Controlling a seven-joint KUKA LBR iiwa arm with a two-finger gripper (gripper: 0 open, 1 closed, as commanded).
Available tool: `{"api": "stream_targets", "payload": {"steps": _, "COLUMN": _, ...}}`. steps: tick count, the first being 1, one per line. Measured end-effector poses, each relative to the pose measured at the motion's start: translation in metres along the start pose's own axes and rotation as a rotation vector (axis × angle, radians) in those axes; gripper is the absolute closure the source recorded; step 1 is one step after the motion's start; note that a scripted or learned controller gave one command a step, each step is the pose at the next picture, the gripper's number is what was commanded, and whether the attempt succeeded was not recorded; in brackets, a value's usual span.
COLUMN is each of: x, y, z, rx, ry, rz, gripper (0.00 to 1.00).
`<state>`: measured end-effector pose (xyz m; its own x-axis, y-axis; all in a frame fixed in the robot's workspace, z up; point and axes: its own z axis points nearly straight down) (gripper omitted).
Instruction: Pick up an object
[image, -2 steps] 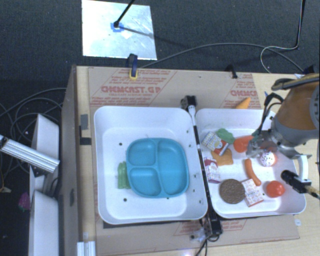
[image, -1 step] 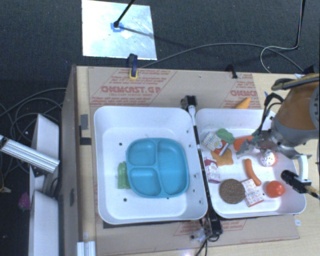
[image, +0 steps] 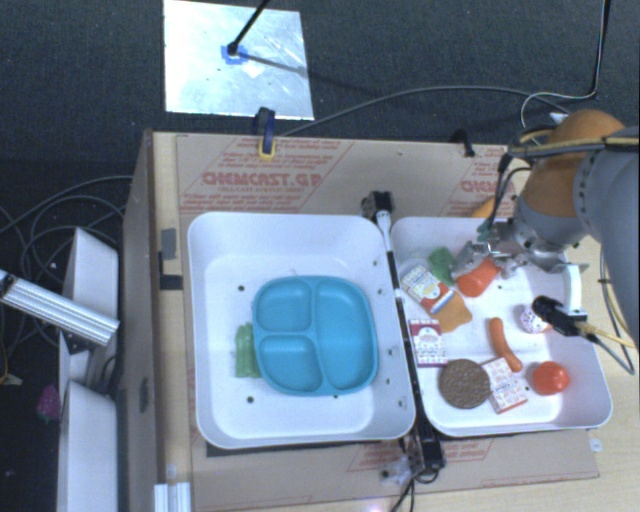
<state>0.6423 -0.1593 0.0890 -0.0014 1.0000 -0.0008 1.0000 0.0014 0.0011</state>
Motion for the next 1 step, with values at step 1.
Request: {"api": "stream_targets", "payload": {"steps": 1, "x": -0.0001, "y": 0.0012, "z": -0.0114, "rx": -0.003, "ry": -0.001, "rz": -0.004, "gripper": 1.00}}
